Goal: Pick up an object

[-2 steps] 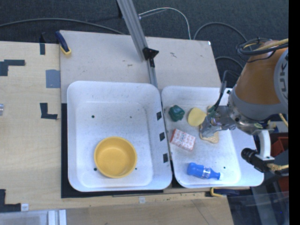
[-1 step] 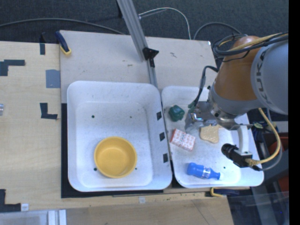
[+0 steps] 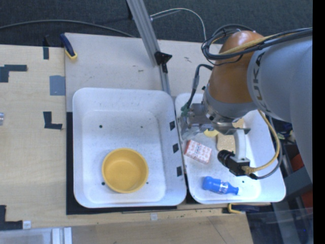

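Nearest the camera: grey arm [image 3: 284,80] w/ orange band [image 3: 233,70], entering from view right and covering the upper part of the right bin [image 3: 271,189].

Ref. landmark for all positions: right bin.

1. End effector [image 3: 195,122]: hangs low over the bin's upper-left area, close to the wall shared w/ the left bin. Finger state: cannot tell; wrist hardware and cables hide the tips. No object visible between the fingers.

2. Candidate pick objects, all inside the right bin:
- Small box [image 3: 197,151], white w/ red print: left-centre of bin floor, just below the end effector. Contact w/ end effector: cannot tell.
- Blue bottle-shaped item [image 3: 220,185]: near the bin's front edge, lying on its side, apart from the box.
- Tan flat piece [image 3: 226,141]: mid-bin, partly covered by the arm; type unclear.

3. Black cylindrical fitting [image 3: 231,162] w/ yellow cable [image 3: 269,161]: attached to the arm, sits over mid-bin, above-right of the blue item.

4. Left bin [image 3: 122,100]: adjoins the right bin on its left side. Holds a yellow bowl [image 3: 125,170], upright, in its front-centre area.

5. Metal pole [image 3: 147,32]: rises at a slant from the bench [image 3: 30,136] behind the gap between the bins.
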Action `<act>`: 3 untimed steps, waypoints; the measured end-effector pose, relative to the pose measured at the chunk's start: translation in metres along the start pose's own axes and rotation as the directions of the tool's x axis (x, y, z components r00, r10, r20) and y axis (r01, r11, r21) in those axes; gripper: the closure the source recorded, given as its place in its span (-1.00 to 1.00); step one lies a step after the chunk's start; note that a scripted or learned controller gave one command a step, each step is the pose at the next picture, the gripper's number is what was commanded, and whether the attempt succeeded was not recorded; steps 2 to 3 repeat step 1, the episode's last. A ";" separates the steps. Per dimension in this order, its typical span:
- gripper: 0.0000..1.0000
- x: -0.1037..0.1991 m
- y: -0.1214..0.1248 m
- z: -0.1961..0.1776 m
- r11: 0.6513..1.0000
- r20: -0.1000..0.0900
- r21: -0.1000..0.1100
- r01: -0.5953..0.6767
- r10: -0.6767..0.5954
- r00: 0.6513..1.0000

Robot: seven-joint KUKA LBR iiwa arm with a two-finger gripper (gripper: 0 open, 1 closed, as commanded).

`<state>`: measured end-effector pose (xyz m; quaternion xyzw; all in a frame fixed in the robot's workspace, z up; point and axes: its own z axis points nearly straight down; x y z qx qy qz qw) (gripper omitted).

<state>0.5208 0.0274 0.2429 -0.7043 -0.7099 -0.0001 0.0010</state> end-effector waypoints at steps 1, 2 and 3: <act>1.00 0.051 0.010 -0.004 1.000 0.000 0.000 0.000 0.000 1.000; 1.00 0.051 0.010 -0.004 1.000 0.000 0.000 0.000 0.000 1.000; 1.00 0.051 0.010 -0.004 1.000 0.000 0.000 0.000 0.000 1.000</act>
